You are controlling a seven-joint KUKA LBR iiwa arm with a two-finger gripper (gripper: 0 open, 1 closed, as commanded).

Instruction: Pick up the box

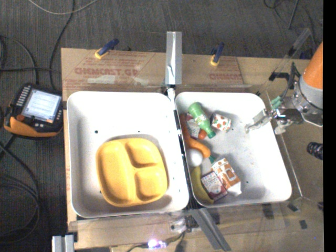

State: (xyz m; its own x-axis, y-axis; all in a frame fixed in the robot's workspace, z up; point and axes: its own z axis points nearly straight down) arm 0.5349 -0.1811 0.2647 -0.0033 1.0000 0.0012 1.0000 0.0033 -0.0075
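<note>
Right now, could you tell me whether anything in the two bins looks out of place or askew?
Nothing is spilled or broken. The right bin has its items heaped against its left wall: green bottle, carrot and box, which lies tilted. The yellow tray sits slightly askew.

I see a tray in my left bin. The box lies near the right bin's front, beside a banana.

bins: white
tray: yellow
bottle: green
box: white, orange, red
cube: white, orange spots
carrot: orange
banana: yellow
clamps: blue, yellow
</note>
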